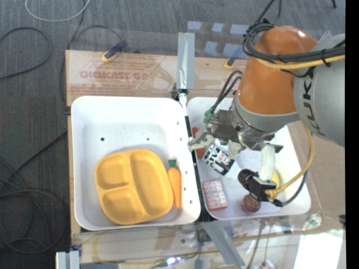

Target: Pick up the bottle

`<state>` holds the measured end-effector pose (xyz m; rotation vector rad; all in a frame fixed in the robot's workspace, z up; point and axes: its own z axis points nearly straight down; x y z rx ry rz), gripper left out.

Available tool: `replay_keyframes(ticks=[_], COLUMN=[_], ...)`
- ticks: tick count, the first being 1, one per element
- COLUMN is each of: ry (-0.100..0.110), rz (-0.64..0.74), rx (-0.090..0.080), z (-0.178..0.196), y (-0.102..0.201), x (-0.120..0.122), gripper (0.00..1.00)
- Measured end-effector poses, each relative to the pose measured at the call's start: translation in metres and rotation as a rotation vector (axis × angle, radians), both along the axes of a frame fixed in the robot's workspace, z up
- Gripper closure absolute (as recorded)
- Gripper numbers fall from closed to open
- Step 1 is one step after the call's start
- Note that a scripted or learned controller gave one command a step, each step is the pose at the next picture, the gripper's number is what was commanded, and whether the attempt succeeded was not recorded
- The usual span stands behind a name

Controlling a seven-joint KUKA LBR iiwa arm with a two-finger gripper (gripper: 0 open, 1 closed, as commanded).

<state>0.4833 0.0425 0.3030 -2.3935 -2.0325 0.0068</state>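
My gripper [216, 146] hangs over the near-left part of the right bin [297, 206], under the arm's orange band. Its fingers [198, 143] stand spread, so it is open. Just below the gap lies a small black-and-white labelled container with a red patch [219, 159], which looks like the bottle. It rests on the bin floor and is not lifted. A white elongated piece [268, 161] shows to its right, partly hidden by the wrist; I cannot tell whether it is a loose object or part of the arm.
A pink-red packet [214, 195] and a dark red round item [251, 204] lie near the right bin's front wall. A yellow cable [291, 186] loops off the wrist. The left bin [84, 116] holds a yellow divided tray [133, 182] and a carrot [175, 185].
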Motion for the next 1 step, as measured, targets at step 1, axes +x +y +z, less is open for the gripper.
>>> replay_keyframes(ticks=[1], ry=[0.001], rz=[-0.179], rx=[-0.003], z=[-0.0697], y=[-0.0727], x=[0.0447], gripper=[0.00])
